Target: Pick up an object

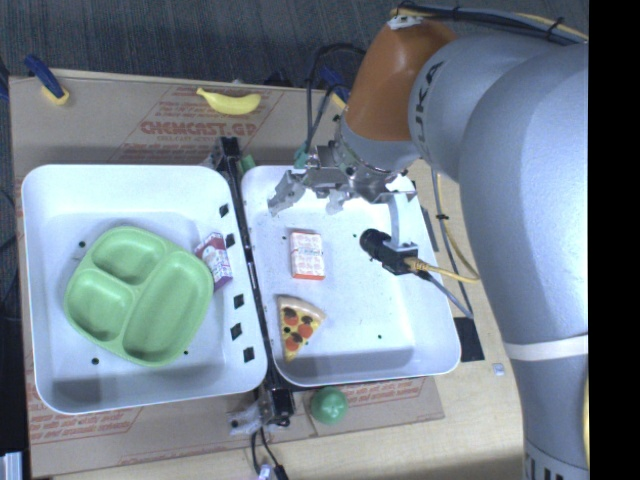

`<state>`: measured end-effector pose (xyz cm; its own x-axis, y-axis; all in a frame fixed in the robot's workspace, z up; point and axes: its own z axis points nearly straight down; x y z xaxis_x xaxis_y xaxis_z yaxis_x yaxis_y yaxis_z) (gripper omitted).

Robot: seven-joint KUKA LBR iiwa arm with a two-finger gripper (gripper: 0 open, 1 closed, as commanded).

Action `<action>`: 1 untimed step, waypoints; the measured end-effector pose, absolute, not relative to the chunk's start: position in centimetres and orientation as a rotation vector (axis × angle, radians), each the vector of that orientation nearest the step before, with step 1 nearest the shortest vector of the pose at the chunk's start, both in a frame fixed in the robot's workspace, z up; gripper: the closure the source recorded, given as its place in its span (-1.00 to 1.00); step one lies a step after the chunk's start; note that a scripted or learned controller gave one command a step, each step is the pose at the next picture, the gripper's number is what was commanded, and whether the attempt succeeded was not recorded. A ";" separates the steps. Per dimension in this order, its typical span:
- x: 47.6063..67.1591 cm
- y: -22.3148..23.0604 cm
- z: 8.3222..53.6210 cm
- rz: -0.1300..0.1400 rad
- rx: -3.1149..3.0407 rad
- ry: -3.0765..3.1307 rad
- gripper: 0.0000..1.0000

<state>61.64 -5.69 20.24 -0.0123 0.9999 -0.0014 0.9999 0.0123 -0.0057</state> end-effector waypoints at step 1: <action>61.6 -5.7 20.2 0.008 -2.206 -2.233 -1.00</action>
<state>61.64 -5.69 20.24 -0.0123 0.9999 -0.0014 0.9999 0.0123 -0.0057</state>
